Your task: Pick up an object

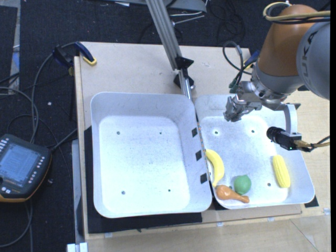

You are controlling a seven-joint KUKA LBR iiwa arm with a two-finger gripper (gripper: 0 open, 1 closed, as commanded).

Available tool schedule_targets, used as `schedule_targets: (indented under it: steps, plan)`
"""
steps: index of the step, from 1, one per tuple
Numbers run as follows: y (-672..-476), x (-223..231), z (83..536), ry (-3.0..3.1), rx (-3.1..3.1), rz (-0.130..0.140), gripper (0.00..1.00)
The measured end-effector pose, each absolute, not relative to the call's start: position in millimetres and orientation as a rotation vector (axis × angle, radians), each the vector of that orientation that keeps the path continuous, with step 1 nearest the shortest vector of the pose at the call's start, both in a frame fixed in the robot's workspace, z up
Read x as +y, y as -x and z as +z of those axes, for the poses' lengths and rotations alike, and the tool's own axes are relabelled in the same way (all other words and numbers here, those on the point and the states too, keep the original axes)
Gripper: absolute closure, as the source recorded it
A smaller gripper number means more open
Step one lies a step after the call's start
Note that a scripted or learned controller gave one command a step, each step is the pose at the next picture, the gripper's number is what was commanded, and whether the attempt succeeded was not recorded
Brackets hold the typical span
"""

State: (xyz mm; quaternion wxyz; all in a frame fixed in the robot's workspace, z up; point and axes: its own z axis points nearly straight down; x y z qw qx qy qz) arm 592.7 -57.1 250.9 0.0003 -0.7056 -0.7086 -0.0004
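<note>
We record a light wooden bench (131,67) occupying the middle of the frame, bearing two shallow white bins side by side. The left bin (105,140) sits at center left; the right bin (257,140) sits at center right, its inner edge overlapped by the left bin's rim. The KUKA arm (294,46), grey with an orange band, enters from the upper right of the frame. A slanted metal strut (163,30) runs from the top center down to the junction of the bins. A teach pendant (21,167) lies on the dark floor at the left edge. The gripper (233,112) hangs above the upper left part of the right bin; we cannot tell how far it is parted, and we see nothing in its hold. In the lower part of the right bin lie a corn cob (281,171) near the right wall, a banana (215,164) against the left wall, a green round object (242,183) just right of the banana, and an orange drumstick-shaped toy (231,193) touching the green object's lower left.
</note>
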Motion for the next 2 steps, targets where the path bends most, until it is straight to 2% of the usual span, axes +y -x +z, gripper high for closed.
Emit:
schedule_targets:
  steps: [1,2]
  plan:
    - [-617.4,-14,249,2.216,-2.226,-0.001,1.0]
    - [-632.3,34,254,2.216,-2.226,-0.001,1.0]
